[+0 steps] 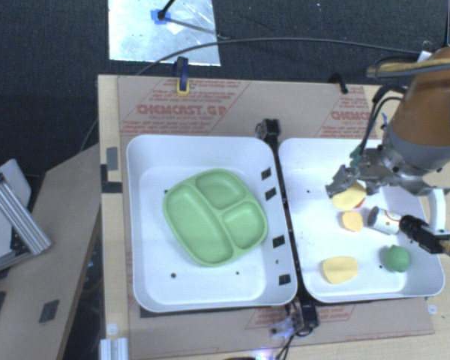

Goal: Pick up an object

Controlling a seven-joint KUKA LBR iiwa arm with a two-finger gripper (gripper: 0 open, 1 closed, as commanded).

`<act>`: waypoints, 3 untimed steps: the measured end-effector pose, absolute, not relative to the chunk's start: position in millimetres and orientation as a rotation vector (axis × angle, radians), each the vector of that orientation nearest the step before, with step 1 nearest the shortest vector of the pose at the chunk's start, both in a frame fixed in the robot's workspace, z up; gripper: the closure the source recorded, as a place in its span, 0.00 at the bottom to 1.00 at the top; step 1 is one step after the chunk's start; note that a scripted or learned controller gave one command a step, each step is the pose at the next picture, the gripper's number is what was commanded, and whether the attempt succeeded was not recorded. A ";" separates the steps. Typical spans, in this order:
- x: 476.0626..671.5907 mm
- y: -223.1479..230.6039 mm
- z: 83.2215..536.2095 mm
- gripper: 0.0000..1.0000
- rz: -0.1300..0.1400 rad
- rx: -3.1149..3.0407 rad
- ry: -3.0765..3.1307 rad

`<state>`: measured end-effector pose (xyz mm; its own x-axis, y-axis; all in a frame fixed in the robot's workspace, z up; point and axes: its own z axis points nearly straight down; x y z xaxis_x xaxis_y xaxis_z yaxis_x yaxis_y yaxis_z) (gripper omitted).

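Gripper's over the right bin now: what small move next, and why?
Probably a short, straight descent. The gripper sits just above the upper yellow piece in the right bin, its tip at that piece's upper left edge. No object shows between its fingers, so nothing is picked yet. The other yellow pieces and the green ball lie farther away.

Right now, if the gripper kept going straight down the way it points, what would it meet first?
Most likely the yellow piece just under the gripper in the right bin; depth is unclear from this slanted view.
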<state>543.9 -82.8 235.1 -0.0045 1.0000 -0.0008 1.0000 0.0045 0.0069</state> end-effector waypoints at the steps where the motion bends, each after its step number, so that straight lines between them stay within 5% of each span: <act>1: 563.8 -29.9 244.3 1.00 0.006 2.210 2.230; 3: 612.3 71.9 237.7 1.00 0.007 2.209 2.231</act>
